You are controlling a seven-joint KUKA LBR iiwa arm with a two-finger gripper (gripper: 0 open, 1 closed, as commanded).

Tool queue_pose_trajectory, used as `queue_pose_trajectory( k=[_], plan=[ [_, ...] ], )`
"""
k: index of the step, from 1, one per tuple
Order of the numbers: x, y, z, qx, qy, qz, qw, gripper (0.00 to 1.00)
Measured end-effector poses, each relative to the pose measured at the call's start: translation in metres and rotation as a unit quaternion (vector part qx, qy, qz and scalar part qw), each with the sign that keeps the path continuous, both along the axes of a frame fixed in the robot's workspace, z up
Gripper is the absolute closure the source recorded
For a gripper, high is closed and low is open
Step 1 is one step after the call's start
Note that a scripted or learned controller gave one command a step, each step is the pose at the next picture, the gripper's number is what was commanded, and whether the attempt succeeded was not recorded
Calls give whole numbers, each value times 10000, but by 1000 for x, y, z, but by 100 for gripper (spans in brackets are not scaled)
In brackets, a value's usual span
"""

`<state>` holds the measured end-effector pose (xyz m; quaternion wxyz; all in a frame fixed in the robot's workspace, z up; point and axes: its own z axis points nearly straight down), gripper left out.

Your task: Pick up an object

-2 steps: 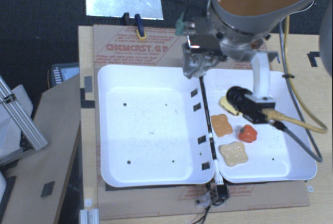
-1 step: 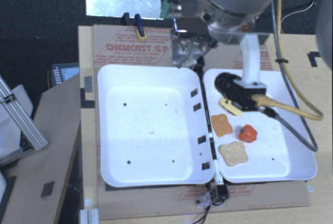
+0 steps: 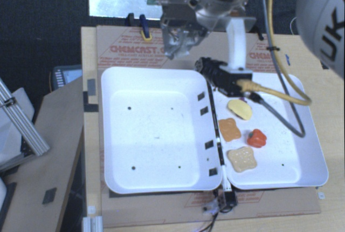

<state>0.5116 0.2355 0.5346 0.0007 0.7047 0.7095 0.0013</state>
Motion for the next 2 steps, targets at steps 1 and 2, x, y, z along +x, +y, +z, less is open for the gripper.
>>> queue_pose_trajectory(
  k=[1, 2],
  plan=[
    [-1, -1, 0, 2, 6, -6, 10000, 0],
    [-1, -1, 12, 11, -7, 14, 10000, 100]
  ],
)
